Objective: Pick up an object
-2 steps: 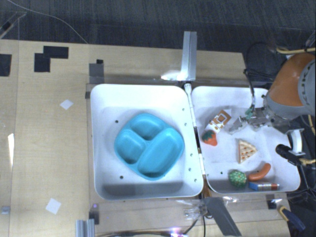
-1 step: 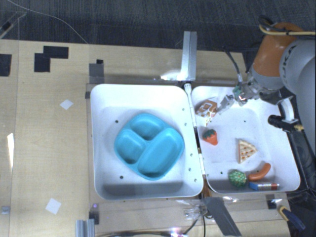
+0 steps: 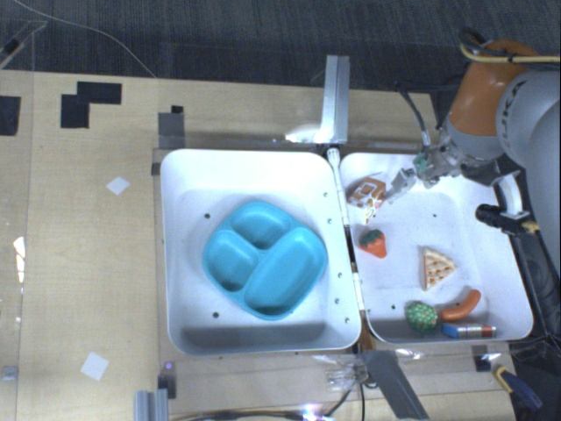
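The gripper point(image 3: 405, 182) is hovering at the far side of the right bin point(image 3: 504, 261), and I cannot tell how it is set or whether it is carrying anything. Just beside its tip is lying a small brown-and-white toy point(image 3: 365, 191), probably light, rigid and best pinched across its narrow width.

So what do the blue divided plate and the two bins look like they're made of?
Blue divided plate: seemingly moulded plastic, with an even colour, rounded compartments and a soft sheen. Left bin and right bin: probably thin white plastic, smooth with rounded corners, though painted metal can't be excluded.
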Tool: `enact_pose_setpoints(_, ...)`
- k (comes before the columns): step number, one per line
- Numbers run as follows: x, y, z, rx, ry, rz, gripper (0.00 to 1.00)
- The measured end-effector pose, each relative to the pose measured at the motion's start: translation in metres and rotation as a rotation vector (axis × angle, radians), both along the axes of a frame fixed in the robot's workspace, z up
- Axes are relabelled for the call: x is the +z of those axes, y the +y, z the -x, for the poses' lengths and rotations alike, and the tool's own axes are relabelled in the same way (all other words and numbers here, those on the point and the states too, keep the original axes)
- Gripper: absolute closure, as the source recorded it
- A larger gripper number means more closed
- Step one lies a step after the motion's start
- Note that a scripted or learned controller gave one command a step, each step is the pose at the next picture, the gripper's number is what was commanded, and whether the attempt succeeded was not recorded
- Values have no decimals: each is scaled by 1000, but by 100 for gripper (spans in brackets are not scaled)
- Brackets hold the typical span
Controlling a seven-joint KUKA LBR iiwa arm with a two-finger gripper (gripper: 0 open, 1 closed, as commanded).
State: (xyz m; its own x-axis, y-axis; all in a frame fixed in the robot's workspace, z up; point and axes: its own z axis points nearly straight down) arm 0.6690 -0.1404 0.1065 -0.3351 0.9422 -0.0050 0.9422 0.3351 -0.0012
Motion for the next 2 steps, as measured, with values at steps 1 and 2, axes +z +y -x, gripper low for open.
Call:
enact_pose_setpoints(1,-3,-35,76,-76,-6,-4,0)
enact_pose_setpoints(2,-18,-52,158,-360,-10,-4,0)
